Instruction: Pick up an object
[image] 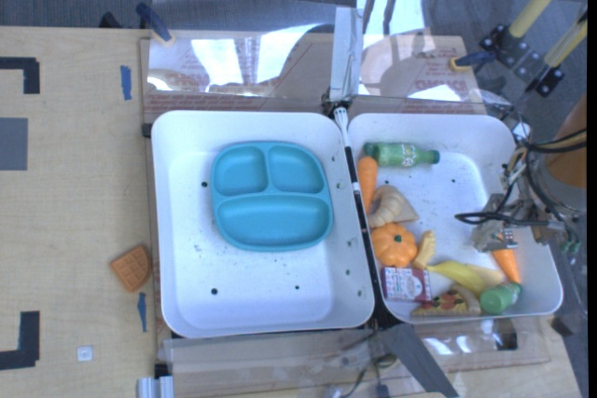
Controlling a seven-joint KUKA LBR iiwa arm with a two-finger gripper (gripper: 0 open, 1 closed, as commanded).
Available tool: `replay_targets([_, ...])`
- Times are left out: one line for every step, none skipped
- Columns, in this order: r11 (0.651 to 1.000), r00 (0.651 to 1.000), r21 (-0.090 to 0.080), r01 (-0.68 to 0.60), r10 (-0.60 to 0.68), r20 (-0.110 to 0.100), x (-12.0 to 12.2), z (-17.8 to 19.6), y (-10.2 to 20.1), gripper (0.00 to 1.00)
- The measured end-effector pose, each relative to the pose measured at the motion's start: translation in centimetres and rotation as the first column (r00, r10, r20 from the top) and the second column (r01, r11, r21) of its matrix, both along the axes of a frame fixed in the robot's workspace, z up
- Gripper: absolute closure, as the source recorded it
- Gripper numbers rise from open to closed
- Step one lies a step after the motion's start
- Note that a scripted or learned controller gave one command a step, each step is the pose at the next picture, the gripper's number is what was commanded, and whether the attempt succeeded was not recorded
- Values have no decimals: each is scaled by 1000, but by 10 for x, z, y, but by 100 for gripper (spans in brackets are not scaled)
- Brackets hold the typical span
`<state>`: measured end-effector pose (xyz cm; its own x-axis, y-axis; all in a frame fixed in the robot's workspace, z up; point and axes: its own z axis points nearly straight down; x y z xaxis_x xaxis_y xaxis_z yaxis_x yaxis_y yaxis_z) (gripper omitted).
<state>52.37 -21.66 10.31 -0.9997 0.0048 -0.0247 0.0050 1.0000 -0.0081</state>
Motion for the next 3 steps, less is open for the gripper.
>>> replay_targets([942,942,3,-336,336,-12,-9,-13,-5,100])
replay_targets([993,993,0,-116,116,-7,-6,162,-7,100])
replay_targets([993,993,5,-115,115,-15,-8,158,-7,0])
